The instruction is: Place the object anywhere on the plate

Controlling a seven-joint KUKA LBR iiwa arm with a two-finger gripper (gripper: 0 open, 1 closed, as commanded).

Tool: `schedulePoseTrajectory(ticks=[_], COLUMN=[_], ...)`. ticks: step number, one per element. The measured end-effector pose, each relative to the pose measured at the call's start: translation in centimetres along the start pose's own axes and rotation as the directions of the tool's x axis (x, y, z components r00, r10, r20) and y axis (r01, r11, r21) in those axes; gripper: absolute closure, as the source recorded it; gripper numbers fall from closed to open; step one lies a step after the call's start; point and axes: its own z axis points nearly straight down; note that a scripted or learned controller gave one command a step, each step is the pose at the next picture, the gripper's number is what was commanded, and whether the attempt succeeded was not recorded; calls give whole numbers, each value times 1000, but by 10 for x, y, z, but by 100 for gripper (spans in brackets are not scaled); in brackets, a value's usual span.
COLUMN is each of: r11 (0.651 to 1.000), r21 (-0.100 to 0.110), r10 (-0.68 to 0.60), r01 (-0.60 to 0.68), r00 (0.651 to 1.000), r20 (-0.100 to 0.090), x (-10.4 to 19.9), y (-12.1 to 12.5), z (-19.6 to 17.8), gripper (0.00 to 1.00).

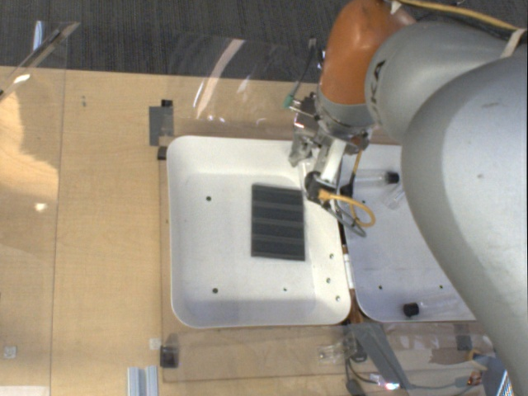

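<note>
A dark grey ribbed rectangular plate (278, 222) lies flat in the middle of the left white bin (198, 246). My gripper (299, 152) hangs over the far right part of that bin, just beyond the plate's far right corner, with the orange-banded wrist above it. I can make out nothing between its tips from this angle. A small black object (410, 309) rests near the front edge of the right bin (388, 254), well away from the gripper.
The big grey arm covers most of the right bin. A clear plastic sheet stands along the back of the bins. Black clamps (162, 124) sit at the left bin's far left and front left corners. Wooden bench lies to the left.
</note>
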Motion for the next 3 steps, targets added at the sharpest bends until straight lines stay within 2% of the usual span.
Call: schedulePoseTrajectory(ticks=[1,2,3], r11=[993,987,994], r21=[-4,-1,2], r10=[119,-161,110], r01=[-119,161,-110], r00=[993,987,994], r20=[-3,-1,0], x=[75,143,113], y=[-16,-42,-116], z=[-68,-15,87], gripper=[100,100,100])
